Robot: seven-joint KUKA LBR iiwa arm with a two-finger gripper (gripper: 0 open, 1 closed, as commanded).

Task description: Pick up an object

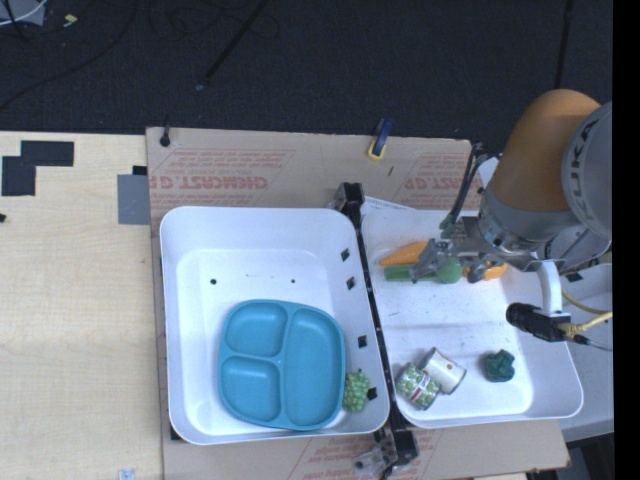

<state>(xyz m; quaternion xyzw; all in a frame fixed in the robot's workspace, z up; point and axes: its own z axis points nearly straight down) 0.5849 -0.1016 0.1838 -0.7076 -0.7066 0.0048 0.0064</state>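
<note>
1. Nearest to us, in the left bin [190,258], we see a smooth blue tray [282,364] with three compartments; a bumpy green grape bunch [355,391] touches its right edge.
2. In the right bin [560,393], a crumpled can [418,386], a white cup [445,370] and a dark green lump [499,366] lie near the front wall, with open floor behind them.
3. Farther back, the gripper [450,264] is low over an orange carrot [407,254] and a green piece [398,273]; we cannot tell its opening or any hold.

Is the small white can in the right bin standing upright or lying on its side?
On its side. The small white cylindrical can lies tilted on the floor of the right white bin, its round end facing sideways, touching a green patterned object.
</note>
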